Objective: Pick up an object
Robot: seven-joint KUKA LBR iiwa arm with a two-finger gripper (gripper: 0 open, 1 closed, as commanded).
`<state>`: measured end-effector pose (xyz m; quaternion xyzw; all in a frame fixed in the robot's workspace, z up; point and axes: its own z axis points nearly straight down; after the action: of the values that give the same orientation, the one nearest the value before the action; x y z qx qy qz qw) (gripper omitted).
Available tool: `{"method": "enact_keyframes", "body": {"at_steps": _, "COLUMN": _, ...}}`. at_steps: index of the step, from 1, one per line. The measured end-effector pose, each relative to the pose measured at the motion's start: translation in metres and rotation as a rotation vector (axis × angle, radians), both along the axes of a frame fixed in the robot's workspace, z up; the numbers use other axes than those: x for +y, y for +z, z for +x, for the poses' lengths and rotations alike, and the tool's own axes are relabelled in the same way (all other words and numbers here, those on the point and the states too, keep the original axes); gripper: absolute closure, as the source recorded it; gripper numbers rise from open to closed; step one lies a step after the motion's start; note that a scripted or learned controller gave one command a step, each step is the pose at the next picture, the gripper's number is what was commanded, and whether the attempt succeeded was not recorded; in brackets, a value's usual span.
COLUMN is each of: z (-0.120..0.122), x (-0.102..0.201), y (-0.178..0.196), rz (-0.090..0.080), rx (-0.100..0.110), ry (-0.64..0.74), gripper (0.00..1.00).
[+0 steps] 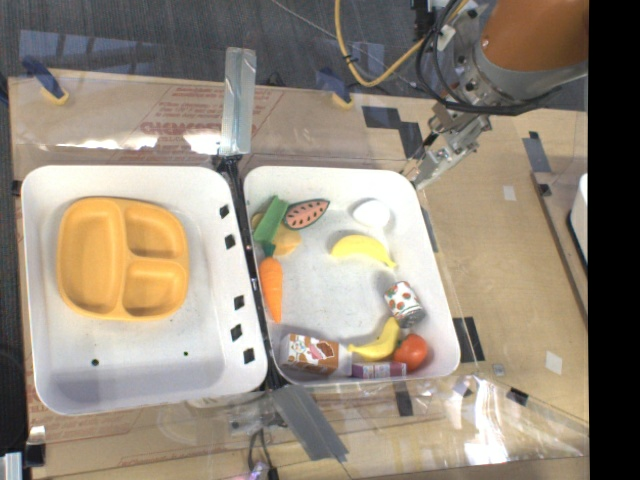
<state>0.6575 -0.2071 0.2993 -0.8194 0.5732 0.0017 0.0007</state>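
Pincer: metal pincer (440,158) hangs over the right bin's far corner — grip state unclear, I cannot tell.
Nearest: small white round cup (371,213), then yellow plastic banana (364,250) — just below-left.
Risk: descending here likely strikes the white bin wall (432,248), missing everything.

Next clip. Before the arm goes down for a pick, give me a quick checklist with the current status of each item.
1. Gripper above the right bin: not ok, it hangs over that bin's far right corner.
2. Gripper free of objects: ok, nothing between or near it.
3. Finger state: cannot tell.
4. Open target available: ok, the banana lies apart from the rest, with bare floor around it.
5. Crowded spots to avoid: not ok near the front wall, where the can, tomato and carton bunch.
6. Left bin: ok, the yellow tray lies flat.
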Motion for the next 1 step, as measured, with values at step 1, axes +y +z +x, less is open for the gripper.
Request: {"method": "enact_keyframes", "body": {"at_steps": 1, "z": -0.0010, "x": 0.0077, "y": -0.0327, "rz": 0.000, "rx": 0.002, "ry": 0.145, "gripper": 1.00}}
